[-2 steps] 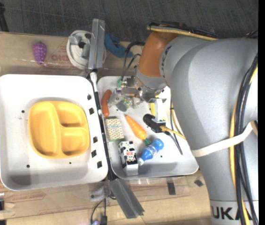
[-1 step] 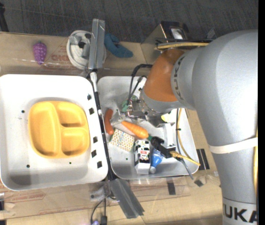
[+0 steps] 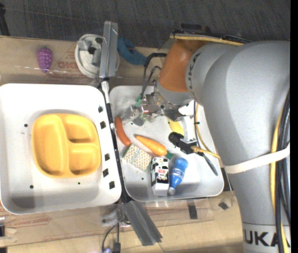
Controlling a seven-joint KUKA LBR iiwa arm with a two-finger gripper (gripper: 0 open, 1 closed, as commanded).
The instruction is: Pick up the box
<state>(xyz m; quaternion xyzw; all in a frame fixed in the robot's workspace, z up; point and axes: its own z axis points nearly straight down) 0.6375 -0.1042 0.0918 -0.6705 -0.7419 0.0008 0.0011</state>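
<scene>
A small box with a chequered pattern (image 3: pixel 137 156) lies flat near the front left of the right bin (image 3: pixel 207 186). Beside it, a white carton with black markings (image 3: pixel 160 174) rests at the bin's front edge. My gripper (image 3: pixel 142 108) hangs low over the back of the same bin, pointing left, well behind both boxes. The wrist and its fittings hide its tips. Nothing shows clearly between them.
A red sausage (image 3: pixel 121 132), an orange carrot (image 3: pixel 150 144), a blue bottle (image 3: pixel 177 173) and a yellow banana (image 3: pixel 176 126) crowd the right bin. The left bin (image 3: pixel 11 104) holds a yellow divided tray (image 3: pixel 67 144). A purple grape bunch (image 3: pixel 45 58) lies behind on the bench.
</scene>
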